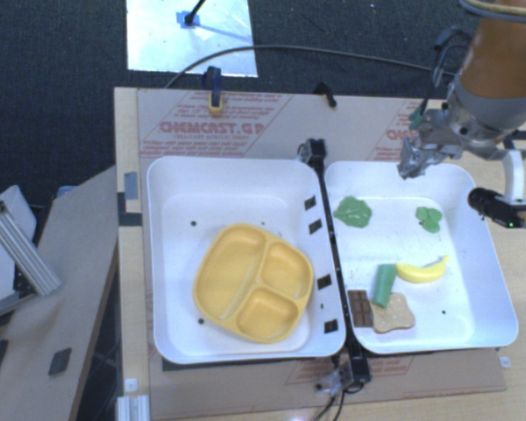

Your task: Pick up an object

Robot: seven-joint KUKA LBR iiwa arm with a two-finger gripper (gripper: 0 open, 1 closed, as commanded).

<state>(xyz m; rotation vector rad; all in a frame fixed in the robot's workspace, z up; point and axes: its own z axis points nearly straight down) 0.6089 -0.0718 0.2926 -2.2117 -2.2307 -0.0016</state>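
Worktop: a tan wooden worktop (88,226) bearing a clear printed plastic sheet (245,125) under the bins.
Clamps: a blue and yellow clamp (214,90) at the sheet's far edge; a small black clip (325,96) to its right.
Floor: dark carpet (53,42) with a shiny square metal plate (190,24) lying on it.
Cable: a thin black cable (272,51) arcing above the sheet.
Left edge: a silver aluminium rail (17,244), slanted.
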